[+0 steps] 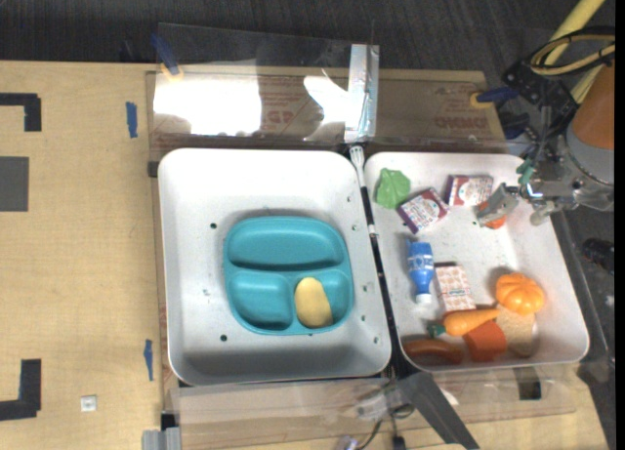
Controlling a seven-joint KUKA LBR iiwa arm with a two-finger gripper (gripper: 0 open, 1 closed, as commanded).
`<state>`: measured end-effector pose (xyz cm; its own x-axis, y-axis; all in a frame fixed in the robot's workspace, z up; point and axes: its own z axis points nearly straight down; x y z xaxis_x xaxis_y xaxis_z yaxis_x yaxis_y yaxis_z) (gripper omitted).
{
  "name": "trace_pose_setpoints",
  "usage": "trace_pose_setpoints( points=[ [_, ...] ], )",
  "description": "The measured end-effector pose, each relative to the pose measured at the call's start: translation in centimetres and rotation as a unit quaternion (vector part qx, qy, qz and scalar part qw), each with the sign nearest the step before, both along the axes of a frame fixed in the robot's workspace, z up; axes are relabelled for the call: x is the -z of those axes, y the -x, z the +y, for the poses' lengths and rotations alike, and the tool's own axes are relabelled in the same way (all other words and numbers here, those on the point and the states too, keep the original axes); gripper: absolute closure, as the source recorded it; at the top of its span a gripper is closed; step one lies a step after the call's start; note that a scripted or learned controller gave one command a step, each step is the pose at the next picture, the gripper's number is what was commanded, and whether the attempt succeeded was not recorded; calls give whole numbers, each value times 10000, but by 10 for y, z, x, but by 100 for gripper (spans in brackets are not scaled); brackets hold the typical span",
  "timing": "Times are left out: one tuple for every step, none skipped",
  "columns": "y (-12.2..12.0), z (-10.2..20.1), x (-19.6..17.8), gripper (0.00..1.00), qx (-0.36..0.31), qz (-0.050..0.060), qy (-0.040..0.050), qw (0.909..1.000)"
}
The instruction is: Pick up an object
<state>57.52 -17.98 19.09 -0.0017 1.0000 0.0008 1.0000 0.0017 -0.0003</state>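
Arm (593, 136): comes in from the right, grey w/ orange band; most of it cut off by the frame edge.
Gripper (500, 206): low over the right bin's top-right part. Too small and blurred to make out; can't tell if it's open, closed or gripping anything.
Red bit (495, 221): small red/orange thing right at the gripper tip, mostly hidden by it; can't say what it is or whether it's gripped.
Right bin (571, 272): white, shallow, holds the clutter; near rim partly blocked by a dark bar at bottom.
Green lump (393, 187): top-left corner of right bin, shape unclear.
Packets: purple-white one (423, 210) just beside the green lump; red-white one (469, 189) near the gripper, print unreadable.
Bottle (420, 268): blue and white, lying flat along the bin's left side.
Carton (453, 287): small, reddish-white, just right of the bottle.
Pumpkin (519, 293): orange, lower right, apart from the gripper.
Carrot (471, 322): lies below the carton; touching a red block (485, 340).
Brown item (430, 347): at the near rim, dark, hard to tell what.
Left bin (186, 243): white, holds a teal tray (283, 243).
Potato (312, 302): yellowish, in the tray's lower-right compartment.
Surface (68, 272): tan board w/ black marks and blue tape bits.
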Motion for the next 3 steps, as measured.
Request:
trace_pose_setpoints(
  points=[
    [-1, 0, -11, 100, -6, -19, 3, 10000],
    [-20, 33, 76, 100, 190, 33, -6, 9998],
    [-22, 32, 72, 0, 190, -1, 2, 9998]
  ],
)
